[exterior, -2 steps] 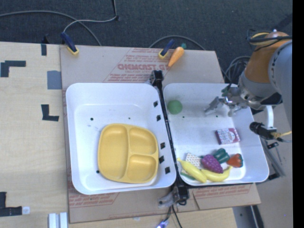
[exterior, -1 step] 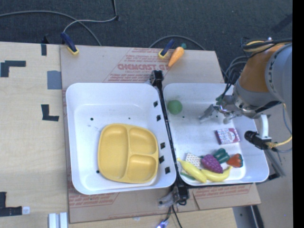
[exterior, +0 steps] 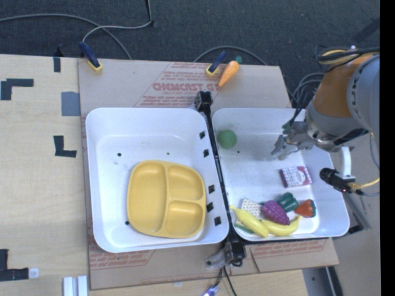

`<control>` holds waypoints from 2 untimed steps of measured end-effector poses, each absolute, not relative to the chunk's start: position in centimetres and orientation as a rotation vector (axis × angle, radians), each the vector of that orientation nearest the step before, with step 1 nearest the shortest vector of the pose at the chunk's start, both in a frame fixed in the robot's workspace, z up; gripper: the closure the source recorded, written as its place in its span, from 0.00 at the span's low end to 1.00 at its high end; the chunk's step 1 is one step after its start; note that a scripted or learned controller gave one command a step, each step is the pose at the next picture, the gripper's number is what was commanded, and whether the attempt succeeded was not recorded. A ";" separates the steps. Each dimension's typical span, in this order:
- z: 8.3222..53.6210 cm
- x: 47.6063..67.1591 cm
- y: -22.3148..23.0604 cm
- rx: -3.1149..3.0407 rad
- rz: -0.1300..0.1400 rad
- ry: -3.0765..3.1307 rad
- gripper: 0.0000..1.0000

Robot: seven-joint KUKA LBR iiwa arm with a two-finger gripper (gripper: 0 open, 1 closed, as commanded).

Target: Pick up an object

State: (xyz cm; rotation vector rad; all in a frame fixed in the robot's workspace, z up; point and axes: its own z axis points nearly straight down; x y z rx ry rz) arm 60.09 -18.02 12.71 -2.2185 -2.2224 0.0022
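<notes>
So I'm reaching in from the right with my gripper [exterior: 285, 145] hanging over the right bin [exterior: 259, 165], up around its far-middle part, and my fingers [exterior: 279, 148] are sitting a bit apart with nothing between them, so I'm not holding anything at the moment. There's bare white floor under the tips. The green ball [exterior: 227, 138] is lying to my left, close to the divider between the 2 bins and well apart from my fingers. The little pink box [exterior: 295, 176] is resting just on the near side of my fingers, not touching them. Further toward the near edge there's a whole pile of toy food crowding together: 2 yellow bananas [exterior: 265, 225] lying along the near wall, a purple grape bunch [exterior: 274, 211] sitting against them, a green piece [exterior: 287, 200] just behind that, a red-orange piece [exterior: 305, 209] on the right end, and a pale checkered thing [exterior: 249, 206] on the left end that I can't really identify. Over in the left bin [exterior: 105, 165] a yellow divided tray [exterior: 166, 198] with 3 compartments is lying flat. Outside the bins, an orange carrot [exterior: 228, 73] is sitting on the cardboard [exterior: 136, 85] past the far edge.
</notes>
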 end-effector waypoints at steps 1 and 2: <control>12.7 60.1 -18.0 -2.219 0.002 -2.222 0.00; 13.7 60.1 -18.0 -2.218 0.002 -2.223 1.00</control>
